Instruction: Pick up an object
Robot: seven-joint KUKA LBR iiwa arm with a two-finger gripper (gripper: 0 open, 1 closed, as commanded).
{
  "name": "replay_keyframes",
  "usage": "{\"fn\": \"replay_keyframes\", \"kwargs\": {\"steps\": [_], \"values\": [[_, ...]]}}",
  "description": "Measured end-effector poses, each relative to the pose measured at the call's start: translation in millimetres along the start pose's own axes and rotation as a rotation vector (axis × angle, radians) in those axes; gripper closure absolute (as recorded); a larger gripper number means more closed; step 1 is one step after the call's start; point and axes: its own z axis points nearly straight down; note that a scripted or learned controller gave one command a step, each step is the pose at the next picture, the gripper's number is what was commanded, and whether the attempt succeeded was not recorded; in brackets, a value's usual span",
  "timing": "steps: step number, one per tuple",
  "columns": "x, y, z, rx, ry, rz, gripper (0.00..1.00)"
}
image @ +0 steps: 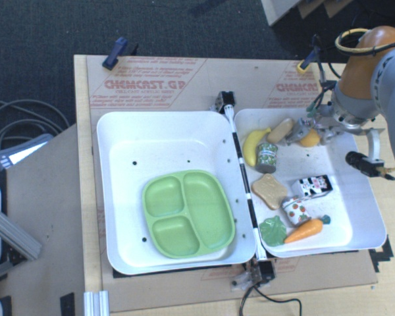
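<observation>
Here the arm reaches in from the right, and its gripper sits low over the far corner of the right bin, right above a small yellow-orange piece that lies against the bin's back wall. Whether that piece is between the fingers I cannot tell; the wrist hides them, and how far they stand apart is equally unclear. Just to the left of the gripper lies a tan roll, its long axis slanting from lower left up toward the gripper, and beyond it a banana curving along the divider, with a green can touching its inner side. Nearer the camera and well apart from the gripper are a toast slice, a black-and-white carton, a small printed can, a green leaf and a carrot lying crosswise. The left bin holds a green divided plate. The nearest candidate is judged to be the yellow-orange piece directly under the gripper, so the coming move probably needs little sideways travel, mostly a straight lift.
</observation>
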Motion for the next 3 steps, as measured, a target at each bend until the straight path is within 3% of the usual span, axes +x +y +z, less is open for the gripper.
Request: {"fn": "replay_keyframes", "kwargs": {"steps": [1, 2, 3], "values": [[-0.1, 1.4, -11.6, -0.005, -0.003, -0.001, 1.00], [73.2, 1.2, -20.5, -0.003, 0.001, 0.000, 1.00], [136.3, -50.0, -101.1, -0.004, 0.000, 0.000, 1.00]]}}
